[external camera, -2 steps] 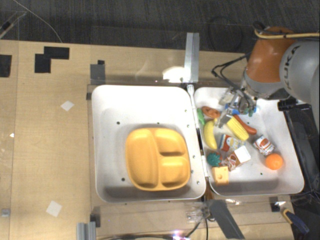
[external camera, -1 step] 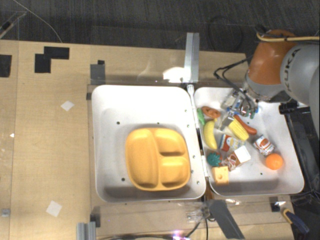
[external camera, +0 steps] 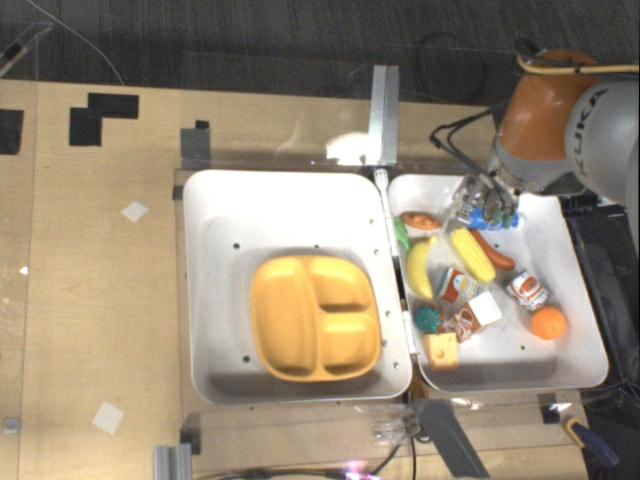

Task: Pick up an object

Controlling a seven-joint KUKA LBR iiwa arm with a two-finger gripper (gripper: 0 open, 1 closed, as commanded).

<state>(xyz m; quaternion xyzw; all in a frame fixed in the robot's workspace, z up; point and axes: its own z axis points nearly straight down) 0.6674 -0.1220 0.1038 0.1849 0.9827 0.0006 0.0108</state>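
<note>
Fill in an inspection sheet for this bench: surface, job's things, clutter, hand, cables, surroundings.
Surface: wooden bench bearing left bin and right bin.
Job's things: right bin holds corn cob, banana, orange, small can, cheese wedge, teal ball, small cartons.
Clutter: yellow divided tray in left bin.
Hand: hand over right bin's far side, above corn cob; holds nothing visible.
Cables: black cable beside arm.
Surroundings: dark carpet.

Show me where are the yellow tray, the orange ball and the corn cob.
yellow tray (external camera: 316,317): camera view, on the ridge between its compartments.
orange ball (external camera: 547,323): camera view, on the middle of its top.
corn cob (external camera: 472,254): camera view, on the middle of its length.
</note>
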